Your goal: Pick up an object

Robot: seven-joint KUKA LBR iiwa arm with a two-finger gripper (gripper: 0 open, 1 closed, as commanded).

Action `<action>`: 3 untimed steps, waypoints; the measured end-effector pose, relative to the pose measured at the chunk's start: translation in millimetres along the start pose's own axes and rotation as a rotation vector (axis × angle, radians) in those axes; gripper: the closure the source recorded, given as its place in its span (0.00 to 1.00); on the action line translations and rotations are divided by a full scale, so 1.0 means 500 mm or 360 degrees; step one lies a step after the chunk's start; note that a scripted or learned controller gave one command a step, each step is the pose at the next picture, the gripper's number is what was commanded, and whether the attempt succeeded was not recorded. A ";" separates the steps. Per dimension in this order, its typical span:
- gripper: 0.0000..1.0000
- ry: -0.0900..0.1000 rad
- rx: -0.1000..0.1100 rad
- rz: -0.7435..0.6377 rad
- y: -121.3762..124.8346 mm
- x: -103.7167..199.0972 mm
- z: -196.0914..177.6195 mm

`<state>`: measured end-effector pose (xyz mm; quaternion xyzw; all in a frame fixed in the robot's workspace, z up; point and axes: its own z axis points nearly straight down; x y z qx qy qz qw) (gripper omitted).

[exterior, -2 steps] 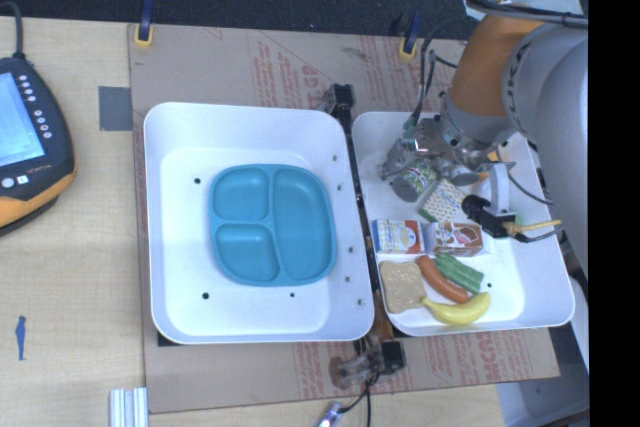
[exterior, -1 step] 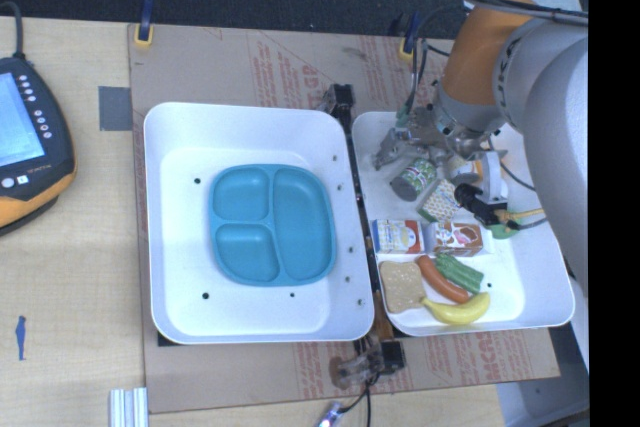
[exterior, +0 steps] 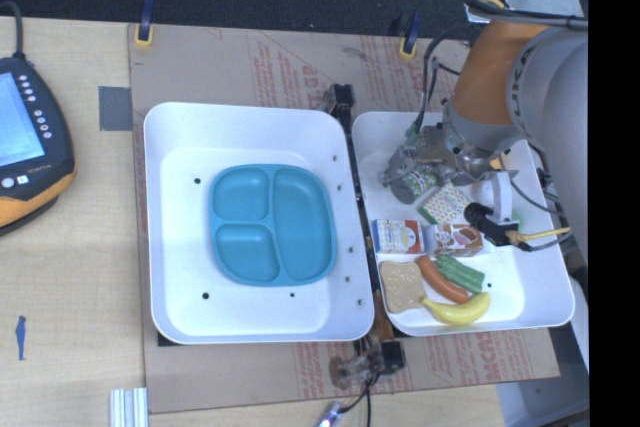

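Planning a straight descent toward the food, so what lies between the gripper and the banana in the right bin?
In the camera view, between the gripper and the banana lie a small printed carton, a bread slice and a carrot.

Left bin (exterior: 160, 215): a blue plate (exterior: 272, 223)
Right bin (exterior: 545, 300): banana (exterior: 456, 310), carrot (exterior: 442, 279), bread (exterior: 402, 286)
Gripper (exterior: 408, 173): low in right bin

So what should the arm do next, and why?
Probably sink a little straight down: the gripper hangs at the upper left of the right bin, over a grey object, nothing visibly held. The banana lies farther off.
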<state>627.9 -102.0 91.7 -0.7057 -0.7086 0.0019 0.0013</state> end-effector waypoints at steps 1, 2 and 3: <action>1.00 0.0000 0.0003 -0.0002 0.000 -0.001 -0.021; 1.00 0.0002 -0.0001 -0.0002 -0.132 0.101 -0.201; 1.00 0.0002 -0.0001 -0.0001 -0.097 0.218 -0.271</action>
